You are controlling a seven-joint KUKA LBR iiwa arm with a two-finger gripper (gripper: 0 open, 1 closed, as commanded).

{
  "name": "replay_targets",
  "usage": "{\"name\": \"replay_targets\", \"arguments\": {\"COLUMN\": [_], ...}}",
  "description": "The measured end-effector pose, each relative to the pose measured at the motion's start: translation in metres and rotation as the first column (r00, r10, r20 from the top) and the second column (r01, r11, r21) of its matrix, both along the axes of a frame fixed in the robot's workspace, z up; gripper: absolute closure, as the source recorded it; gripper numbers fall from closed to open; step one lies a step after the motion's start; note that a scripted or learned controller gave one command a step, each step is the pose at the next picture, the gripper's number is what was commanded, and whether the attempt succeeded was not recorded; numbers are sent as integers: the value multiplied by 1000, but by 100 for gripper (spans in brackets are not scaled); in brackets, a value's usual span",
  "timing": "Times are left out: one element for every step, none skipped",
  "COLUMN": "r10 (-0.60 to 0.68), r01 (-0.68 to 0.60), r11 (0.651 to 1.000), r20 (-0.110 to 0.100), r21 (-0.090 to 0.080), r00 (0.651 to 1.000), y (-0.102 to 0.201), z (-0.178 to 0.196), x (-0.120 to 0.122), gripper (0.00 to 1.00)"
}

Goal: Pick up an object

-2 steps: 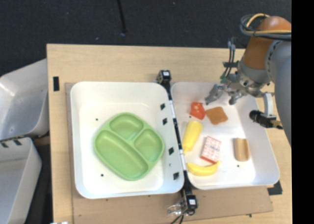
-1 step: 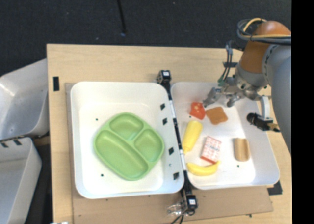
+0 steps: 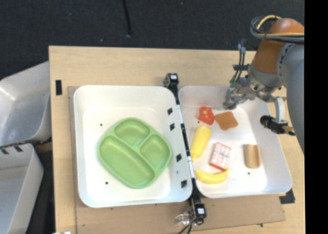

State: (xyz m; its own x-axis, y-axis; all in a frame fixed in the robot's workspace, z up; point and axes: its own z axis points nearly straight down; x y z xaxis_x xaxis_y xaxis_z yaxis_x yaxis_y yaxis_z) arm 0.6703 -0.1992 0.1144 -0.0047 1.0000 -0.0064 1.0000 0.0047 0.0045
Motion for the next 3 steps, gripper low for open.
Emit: {"name": "replay_targets", "arguments": {"r10": [-4, -7, -1], "r01": [4, 7, 1], "r11": [1000, 1000, 1000], "r20": [2, 1, 4], "r21": [4, 5, 4], "r00": [1000, 1000, 1000], "y": [-7, -11, -11], "z": [61, 112, 169], "x": [-4, -11, 0], "gripper": [100, 100, 100]}}
